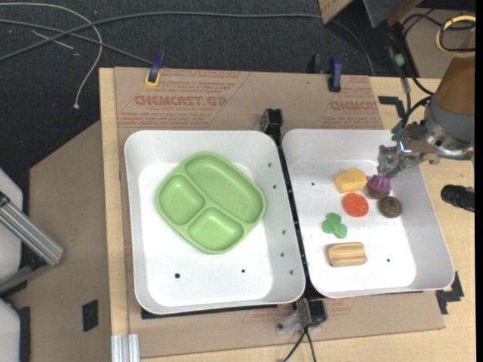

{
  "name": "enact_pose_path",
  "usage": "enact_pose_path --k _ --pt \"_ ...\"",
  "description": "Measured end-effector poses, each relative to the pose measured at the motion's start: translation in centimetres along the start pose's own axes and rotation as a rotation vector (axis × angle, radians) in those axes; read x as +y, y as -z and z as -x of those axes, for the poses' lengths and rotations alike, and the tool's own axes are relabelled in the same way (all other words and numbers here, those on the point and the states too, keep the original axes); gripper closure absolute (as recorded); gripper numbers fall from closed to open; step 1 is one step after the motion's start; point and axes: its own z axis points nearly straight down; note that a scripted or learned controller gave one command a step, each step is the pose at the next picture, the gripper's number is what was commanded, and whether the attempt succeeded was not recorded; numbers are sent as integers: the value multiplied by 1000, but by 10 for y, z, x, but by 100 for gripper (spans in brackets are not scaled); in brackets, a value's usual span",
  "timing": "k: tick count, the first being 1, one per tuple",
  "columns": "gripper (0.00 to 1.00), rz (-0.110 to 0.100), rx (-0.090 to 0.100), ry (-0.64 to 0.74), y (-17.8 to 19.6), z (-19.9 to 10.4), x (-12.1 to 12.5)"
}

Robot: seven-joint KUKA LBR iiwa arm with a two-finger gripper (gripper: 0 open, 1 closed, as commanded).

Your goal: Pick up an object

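Overhead, a bench is seen at a slant, covered by a brown cardboard sheet (pixel 226 96) printed with red lettering and clipped at its far edge by two blue clamps (pixel 156 66). Loose pale cables (pixel 60 32) are strewn over the dark floor at the upper left. Two shallow white bins are set side by side on the cardboard, their inner walls almost touching.

The left bin (pixel 151 277) is occupied by a green divided plate (pixel 211 202), laid flat near the bin's middle and turned at an angle, with three compartments visible.

The right bin (pixel 407 277) is scattered with small toy foods. A green leafy piece (pixel 334 225) is placed nearest the bin's middle, and a tan bread roll (pixel 347 254) lies just below it. A yellow piece (pixel 351 180) is positioned higher up, with a red-orange round piece (pixel 355 204) just beneath it. A purple piece (pixel 379 185) lies just right of the yellow one, and a brown ring-shaped piece (pixel 390 207) sits beside it.

At the far right, the grey arm is seen reaching in, and the gripper (pixel 391 162) is held directly above the purple piece. Whether the gripper is spread or closed cannot be told, and nothing is visibly gripped.
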Motion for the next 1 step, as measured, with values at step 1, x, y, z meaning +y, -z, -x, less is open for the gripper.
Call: enact_pose_path --k 1 --pt "0 14 -3 3 8 0 3"
